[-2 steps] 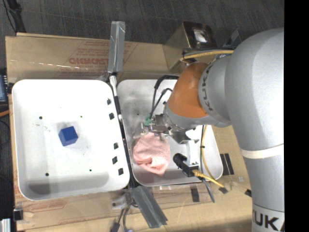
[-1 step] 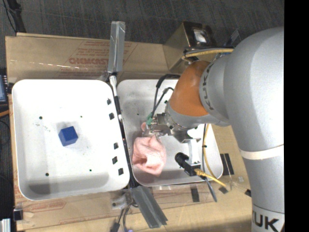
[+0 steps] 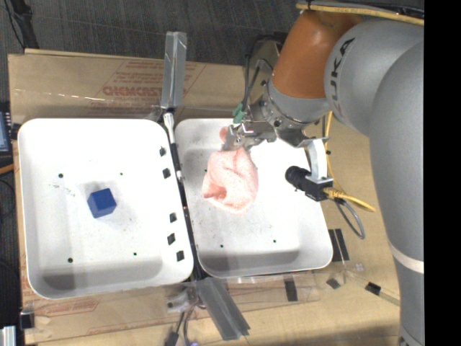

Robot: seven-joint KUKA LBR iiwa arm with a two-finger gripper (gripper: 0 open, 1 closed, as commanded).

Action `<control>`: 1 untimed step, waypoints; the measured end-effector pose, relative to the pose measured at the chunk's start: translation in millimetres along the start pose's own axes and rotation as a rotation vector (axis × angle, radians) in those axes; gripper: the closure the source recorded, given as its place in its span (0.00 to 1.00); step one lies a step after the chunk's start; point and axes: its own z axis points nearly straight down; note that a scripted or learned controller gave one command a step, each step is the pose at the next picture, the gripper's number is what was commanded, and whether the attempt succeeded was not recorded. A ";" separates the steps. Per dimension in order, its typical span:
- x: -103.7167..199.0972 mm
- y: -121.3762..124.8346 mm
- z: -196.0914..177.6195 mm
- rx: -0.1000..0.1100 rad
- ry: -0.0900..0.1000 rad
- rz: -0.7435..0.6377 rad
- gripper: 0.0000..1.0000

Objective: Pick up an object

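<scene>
Between my pincer's (image 3: 240, 137) two fingers I hold the top of a soft pink crumpled cloth (image 3: 230, 179), so the pincer is closed on it. Below my pincer the cloth hangs down in a loose bunch over the floor of the right shallow white plastic bin (image 3: 302, 254); I cannot tell if its lowest fold touches the floor. Further from my pincer, beyond the dark divider, stands the left shallow white plastic bin (image 3: 43, 265). On its floor, well apart from me, lies a small blue cube (image 3: 101, 202).
</scene>
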 end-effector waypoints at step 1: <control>7.5 -31.5 71.2 0.005 0.000 0.179 1.00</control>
